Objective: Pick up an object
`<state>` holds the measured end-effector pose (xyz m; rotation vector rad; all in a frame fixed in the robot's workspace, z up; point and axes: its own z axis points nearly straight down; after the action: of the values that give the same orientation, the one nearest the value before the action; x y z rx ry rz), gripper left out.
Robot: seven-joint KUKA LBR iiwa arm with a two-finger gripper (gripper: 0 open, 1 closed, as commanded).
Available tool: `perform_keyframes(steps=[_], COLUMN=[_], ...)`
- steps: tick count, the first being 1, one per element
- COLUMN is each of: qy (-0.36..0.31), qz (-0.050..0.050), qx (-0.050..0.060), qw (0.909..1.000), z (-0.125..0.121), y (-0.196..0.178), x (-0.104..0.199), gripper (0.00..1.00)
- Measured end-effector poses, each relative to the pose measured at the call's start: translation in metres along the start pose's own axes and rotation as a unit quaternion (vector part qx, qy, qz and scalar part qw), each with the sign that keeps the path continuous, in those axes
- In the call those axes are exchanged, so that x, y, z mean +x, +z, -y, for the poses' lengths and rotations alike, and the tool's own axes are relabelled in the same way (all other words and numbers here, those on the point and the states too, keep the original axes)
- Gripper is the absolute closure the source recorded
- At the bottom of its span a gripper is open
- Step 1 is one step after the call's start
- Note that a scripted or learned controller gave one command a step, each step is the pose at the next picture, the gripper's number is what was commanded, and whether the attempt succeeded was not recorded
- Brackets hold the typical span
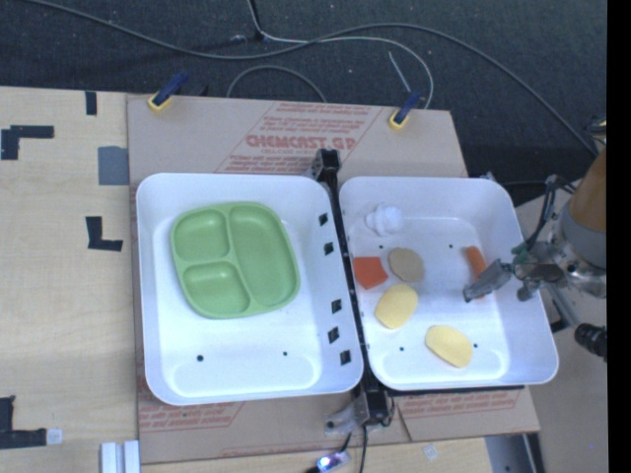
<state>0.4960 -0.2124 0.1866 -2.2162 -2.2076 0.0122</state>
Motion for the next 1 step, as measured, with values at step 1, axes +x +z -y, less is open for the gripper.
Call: perform_keyframes(steps=[1], qy=[-0.002], qz=[0.002], qx=[-0.006], qw=[1.0], z=[-0.0034], y=[-0.0072], x=[0.0005], gripper=[0.0])
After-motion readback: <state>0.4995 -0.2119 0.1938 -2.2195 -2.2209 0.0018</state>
